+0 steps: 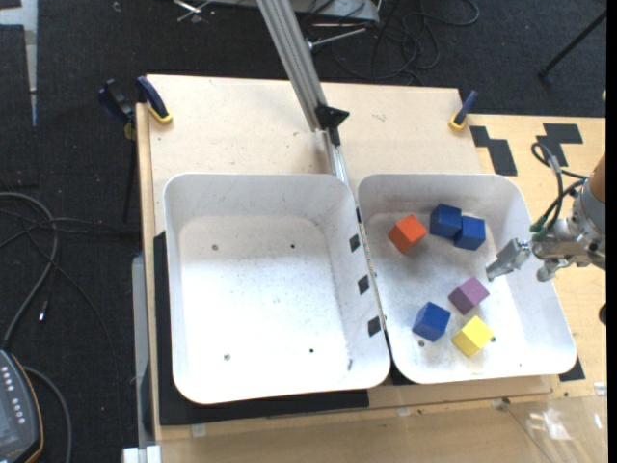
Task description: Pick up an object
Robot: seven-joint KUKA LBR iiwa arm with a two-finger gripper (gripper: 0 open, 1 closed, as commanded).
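Wood bench (251,123), two white bins. Gripper (525,258) at right bin's edge (540,230), fingers apart, holding nothing. Small purple cube (469,293) nearest: go straight down, squeeze flat sides.

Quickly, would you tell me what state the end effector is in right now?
End effector: open, holding nothing, above the right bin's right edge.

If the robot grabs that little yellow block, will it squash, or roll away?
The yellow block looks like a solid cube with flat faces, so it probably keeps its shape and slides rather than rolls. It seems small, likely light. The purple block sits close by, so a nudge might bump it.
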